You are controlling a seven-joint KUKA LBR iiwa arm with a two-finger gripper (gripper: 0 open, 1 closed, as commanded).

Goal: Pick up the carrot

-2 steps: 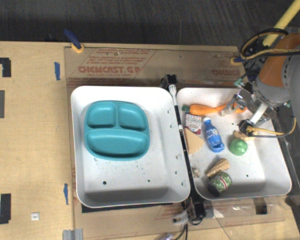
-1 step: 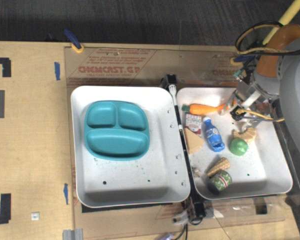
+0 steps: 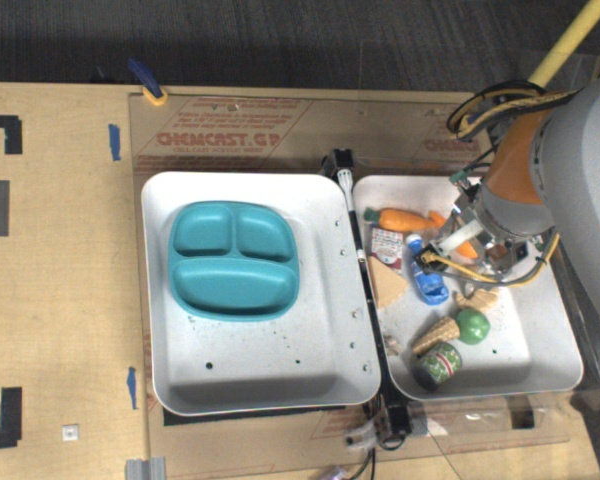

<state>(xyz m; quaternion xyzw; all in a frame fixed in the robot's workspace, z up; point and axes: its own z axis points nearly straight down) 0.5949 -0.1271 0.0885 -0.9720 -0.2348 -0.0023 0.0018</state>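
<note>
Two white bins sit side by side; the left bin (image 3: pixel 180 368) holds a teal divided plate (image 3: pixel 234 260). In the right bin (image 3: pixel 540 363), the carrot (image 3: pixel 405 220) lies at the far left, near the gripper (image 3: pixel 467 246). Whether its claw is open, I cannot tell.

Carrot (image 3: pixel 408 220) in right bin (image 3: pixel 540 368)
</note>
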